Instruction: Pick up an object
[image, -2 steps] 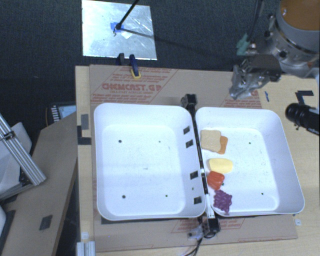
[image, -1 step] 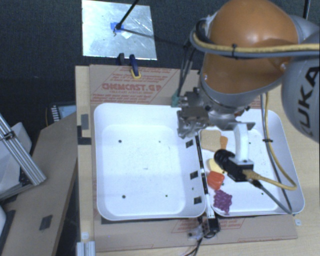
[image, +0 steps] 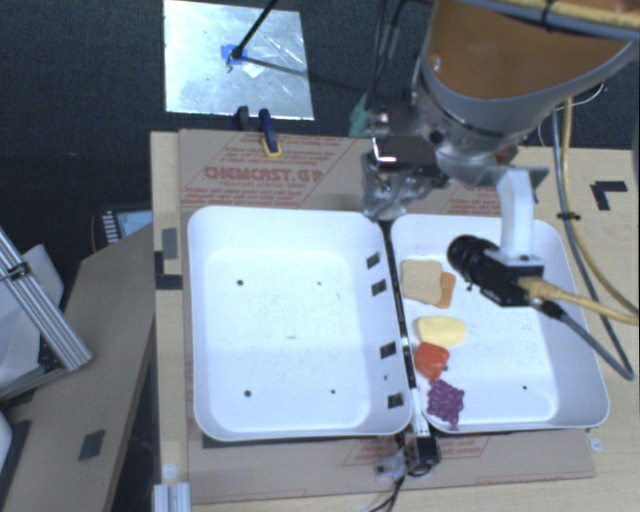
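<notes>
Approach looked to be the step in hand: no piece was off the floor of its bin, and the hand was well short of them all. Down and to the left of the hand spread a shallow white plastic bin (image: 285, 320), carrying only a few dark specks. The hand (image: 392, 203) itself hung at the far rim, right where the two bins met, on the grey arm (image: 500, 70) reaching in from the upper right. Whether it was wide or narrow I could not tell, as its tip was lost in shadow against the rim. Nothing showed in its grip, and contact with the rim could not be judged.

Just right of the hand's line and nearer the camera lay a flat tan slice (image: 423, 281), the closest piece. Further out from the hand came an orange-red lump (image: 431, 358), seeming to touch a pale yellow rounded piece (image: 441, 330) on its hand side. A purple knobbly cluster (image: 445, 401) sat farthest out, near the front rim. All four hugged the inner wall of the second white bin (image: 520, 365).

The next move probably called for drawing toward the camera, a touch rightward, then descending over one piece with the wall kept clear.
</notes>
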